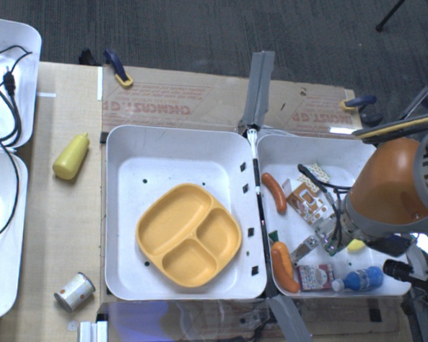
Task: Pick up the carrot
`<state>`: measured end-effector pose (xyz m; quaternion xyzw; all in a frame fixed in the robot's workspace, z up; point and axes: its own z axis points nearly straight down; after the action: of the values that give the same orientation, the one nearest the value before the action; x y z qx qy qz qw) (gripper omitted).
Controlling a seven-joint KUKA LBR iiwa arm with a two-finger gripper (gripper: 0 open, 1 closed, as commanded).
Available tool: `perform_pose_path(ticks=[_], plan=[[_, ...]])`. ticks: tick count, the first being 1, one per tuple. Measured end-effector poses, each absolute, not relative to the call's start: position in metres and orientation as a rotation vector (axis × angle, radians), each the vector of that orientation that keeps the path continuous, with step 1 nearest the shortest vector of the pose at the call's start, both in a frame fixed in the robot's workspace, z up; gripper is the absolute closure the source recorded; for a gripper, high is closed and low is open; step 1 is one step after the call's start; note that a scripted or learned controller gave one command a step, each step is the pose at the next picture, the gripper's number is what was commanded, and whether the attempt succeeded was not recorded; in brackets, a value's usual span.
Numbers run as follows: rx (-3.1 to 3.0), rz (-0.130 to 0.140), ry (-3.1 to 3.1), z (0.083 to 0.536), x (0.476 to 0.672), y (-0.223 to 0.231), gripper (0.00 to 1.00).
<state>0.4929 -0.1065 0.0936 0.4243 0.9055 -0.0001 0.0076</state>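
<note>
right bin (pixel 380 298): carrot (pixel 283 266), bottle (pixel 359 279) | left bin (pixel 129 147): yellow tray (pixel 188 234) | pincer (pixel 312 245): grip unclear

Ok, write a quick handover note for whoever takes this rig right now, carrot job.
Gripper: low in the right bin, beside the carrot; finger state unclear, nothing seen held.
Carrot: lying in the right bin's near-left corner, by the divider.
Nearby: hot dog, bottle, packets.
Done: arm is in the bin, near the carrot.
Left: grasp the carrot and lift it.
</note>
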Motion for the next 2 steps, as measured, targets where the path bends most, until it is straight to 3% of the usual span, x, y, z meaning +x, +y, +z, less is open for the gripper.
perform_pose_path(ticks=[1,2], plan=[[1.273,0.0,2.873,0.09,0.556,-0.119,0.0],[0.964,0.001,2.966,0.096,0.494,-0.11,0.0]])
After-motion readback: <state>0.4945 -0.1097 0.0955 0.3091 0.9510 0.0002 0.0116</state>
